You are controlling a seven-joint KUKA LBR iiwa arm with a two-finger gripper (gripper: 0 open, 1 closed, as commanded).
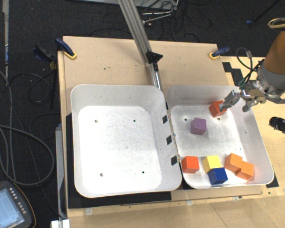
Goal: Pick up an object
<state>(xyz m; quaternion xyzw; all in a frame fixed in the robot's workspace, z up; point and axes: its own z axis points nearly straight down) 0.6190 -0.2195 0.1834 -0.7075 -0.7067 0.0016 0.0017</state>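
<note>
blue block (218,175) in front, tool (226,104) partly covering red block (215,109)

Arm (278,63) — grey, orange-banded, entering from the right; gripper (237,99) — angled down-left, low over the bench.

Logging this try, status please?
Pincer at right bin's far edge. Red-orange block touching its tip, grasp unclear. Purple cube nearby, apart.
</note>
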